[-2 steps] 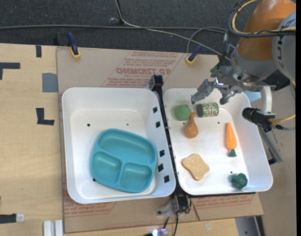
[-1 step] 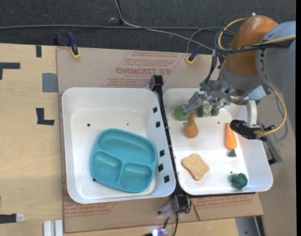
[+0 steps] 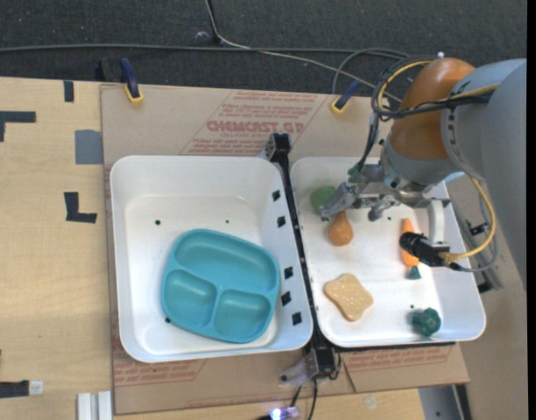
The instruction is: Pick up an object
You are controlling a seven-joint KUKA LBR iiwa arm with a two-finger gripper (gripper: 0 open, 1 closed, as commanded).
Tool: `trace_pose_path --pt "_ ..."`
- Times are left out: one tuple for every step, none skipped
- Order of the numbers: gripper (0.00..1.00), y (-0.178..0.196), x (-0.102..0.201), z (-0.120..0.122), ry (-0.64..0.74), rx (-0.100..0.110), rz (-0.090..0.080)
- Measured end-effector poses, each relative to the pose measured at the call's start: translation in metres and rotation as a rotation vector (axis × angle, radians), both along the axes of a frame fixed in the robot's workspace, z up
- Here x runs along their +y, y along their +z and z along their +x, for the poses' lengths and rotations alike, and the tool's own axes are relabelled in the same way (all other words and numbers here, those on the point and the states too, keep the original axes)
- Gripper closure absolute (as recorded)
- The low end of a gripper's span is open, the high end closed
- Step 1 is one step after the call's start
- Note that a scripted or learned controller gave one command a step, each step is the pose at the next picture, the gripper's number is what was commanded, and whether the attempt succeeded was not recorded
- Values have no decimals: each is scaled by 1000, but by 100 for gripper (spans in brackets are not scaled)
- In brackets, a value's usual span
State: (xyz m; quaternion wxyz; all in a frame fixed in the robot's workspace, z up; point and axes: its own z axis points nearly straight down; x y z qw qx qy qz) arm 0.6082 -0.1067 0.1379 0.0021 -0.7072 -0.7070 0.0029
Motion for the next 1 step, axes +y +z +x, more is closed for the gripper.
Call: trace_pose_path --pt "0 -54 1 -1 1 -4 -1"
